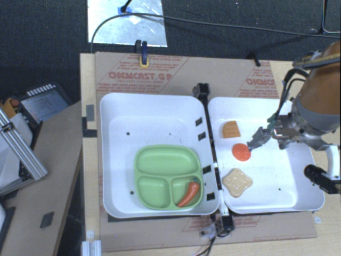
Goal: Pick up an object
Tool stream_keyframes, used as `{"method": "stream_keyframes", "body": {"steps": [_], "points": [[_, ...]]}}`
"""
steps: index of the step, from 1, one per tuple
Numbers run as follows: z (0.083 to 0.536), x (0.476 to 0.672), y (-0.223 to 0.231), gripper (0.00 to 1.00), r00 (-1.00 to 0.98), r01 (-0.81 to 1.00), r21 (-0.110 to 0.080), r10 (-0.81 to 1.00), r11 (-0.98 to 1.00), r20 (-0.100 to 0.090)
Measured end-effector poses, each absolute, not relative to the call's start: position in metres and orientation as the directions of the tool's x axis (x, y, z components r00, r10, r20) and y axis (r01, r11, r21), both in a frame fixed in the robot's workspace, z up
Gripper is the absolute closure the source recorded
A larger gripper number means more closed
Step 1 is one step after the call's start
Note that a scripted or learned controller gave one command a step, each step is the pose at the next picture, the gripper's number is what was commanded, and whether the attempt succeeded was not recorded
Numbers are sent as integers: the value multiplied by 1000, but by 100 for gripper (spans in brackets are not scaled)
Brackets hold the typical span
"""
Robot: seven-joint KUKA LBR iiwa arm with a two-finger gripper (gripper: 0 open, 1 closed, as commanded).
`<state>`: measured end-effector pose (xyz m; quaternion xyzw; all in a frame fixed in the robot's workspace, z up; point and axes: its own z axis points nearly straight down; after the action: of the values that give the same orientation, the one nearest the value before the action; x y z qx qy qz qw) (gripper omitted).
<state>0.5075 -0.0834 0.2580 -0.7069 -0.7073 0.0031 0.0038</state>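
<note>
Two white bins are seen side by side on the worktop (176,68), their inner rims meeting along a dark divider. The left bin (117,121) carries a green tray (160,167) set toward its near right corner; a carrot (189,193) lies in the tray's near right compartment, and open floor is left along the far and left walls. In the right bin (287,196) three things are lined up close to the left wall: an orange block (230,129) toward the far side, a red disc (241,152) in the middle, and a tan cracker (237,182) toward the near side. They are set apart from one another, and the floor between them and the right wall is bare. The arm (319,89) is seen reaching in over the right rim of the right bin, wrist tilted down toward the left wall. The gripper (256,142) is found just beside the disc, on its far right side, low over the floor. Whether the fingers are apart or together cannot be told, and nothing is seen between them. A blue and yellow clamp (143,55) is fixed at the far edge of the worktop.
</note>
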Motion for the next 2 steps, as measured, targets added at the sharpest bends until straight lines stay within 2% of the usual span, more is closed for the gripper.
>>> {"method": "stream_keyframes", "body": {"steps": [1,2], "points": [[264,509,-83,0,-3,1000,2,1000,3,0],[222,511,-84,0,-1,1000,-2,1000,1,1]]}}
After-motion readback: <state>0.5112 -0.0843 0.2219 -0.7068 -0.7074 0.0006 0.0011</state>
